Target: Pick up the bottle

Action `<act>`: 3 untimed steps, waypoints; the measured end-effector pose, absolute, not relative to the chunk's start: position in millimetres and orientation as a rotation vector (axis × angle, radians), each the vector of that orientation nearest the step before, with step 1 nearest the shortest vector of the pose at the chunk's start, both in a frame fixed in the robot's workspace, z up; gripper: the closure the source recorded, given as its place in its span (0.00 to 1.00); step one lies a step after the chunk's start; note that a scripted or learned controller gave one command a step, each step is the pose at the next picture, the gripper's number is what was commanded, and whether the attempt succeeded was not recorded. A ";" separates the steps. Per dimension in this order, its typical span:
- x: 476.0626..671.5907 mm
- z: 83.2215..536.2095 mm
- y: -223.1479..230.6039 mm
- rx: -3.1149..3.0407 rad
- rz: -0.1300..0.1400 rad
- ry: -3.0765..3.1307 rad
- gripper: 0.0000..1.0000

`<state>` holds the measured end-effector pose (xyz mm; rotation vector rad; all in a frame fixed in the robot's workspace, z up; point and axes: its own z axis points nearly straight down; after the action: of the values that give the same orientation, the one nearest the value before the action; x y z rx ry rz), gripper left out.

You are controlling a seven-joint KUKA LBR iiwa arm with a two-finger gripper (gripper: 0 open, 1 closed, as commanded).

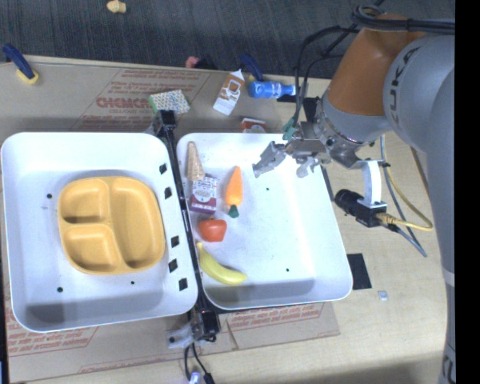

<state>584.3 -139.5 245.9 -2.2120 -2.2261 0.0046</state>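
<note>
The bottle (266, 90) is small and blue with a white cap. It lies on its side on the cardboard behind the right bin (304, 246), outside it. My gripper (286, 163) hangs over the back right part of that bin, nearer the camera than the bottle and apart from it. Its fingers (265, 160) are spread open with nothing between them.
The right bin holds an ice cream cone (194, 162), a small packet (204, 195), a carrot (234, 189), a tomato (213, 230) and a banana (219, 269). A yellow divided plate (110, 222) sits in the left bin (24, 278). A small carton (229, 94) and a green sponge (170, 101) lie near the bottle.
</note>
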 end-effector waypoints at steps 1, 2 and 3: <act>584.7 255.9 -138.9 -2.205 0.007 -2.231 1.00; 516.5 199.5 -211.6 -1.977 0.003 -2.438 1.00; 476.0 146.2 -210.8 -1.854 0.002 -2.531 1.00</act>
<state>476.0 -210.8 146.2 -1.8544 -2.5308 0.0017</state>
